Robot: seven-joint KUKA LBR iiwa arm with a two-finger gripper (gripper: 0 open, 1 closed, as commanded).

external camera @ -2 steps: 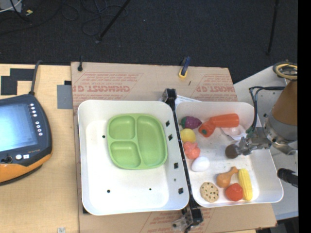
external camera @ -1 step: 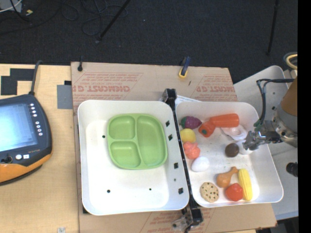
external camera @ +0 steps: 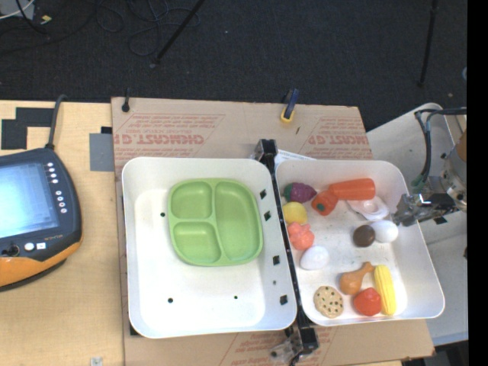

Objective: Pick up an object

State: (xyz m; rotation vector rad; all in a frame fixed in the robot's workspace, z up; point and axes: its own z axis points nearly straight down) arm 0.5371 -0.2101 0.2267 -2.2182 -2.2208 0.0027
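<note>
The right bin (external camera: 415, 280) holds several toy foods. Among them are an orange carrot (external camera: 352, 188), a purple grape bunch (external camera: 301, 192), a yellow lemon (external camera: 296, 213), a pink piece (external camera: 300, 236) and a white egg (external camera: 314, 258). A brown ball (external camera: 364, 235) lies beside a white ball (external camera: 386, 231). Toward the front are a cookie (external camera: 329, 301), a drumstick (external camera: 355, 278), a red tomato (external camera: 367, 302) and yellow corn (external camera: 386, 288). My gripper (external camera: 410, 207) sits at the bin's right rim, just right of the white ball and apart from it, with nothing seen in it.
The left bin (external camera: 145, 280) carries a green divided plate (external camera: 214, 222). A black divider (external camera: 278, 235) runs between the bins. A teach pendant (external camera: 34, 212) lies on the bench at far left. Cables and arm parts (external camera: 438, 174) crowd the right edge.
</note>
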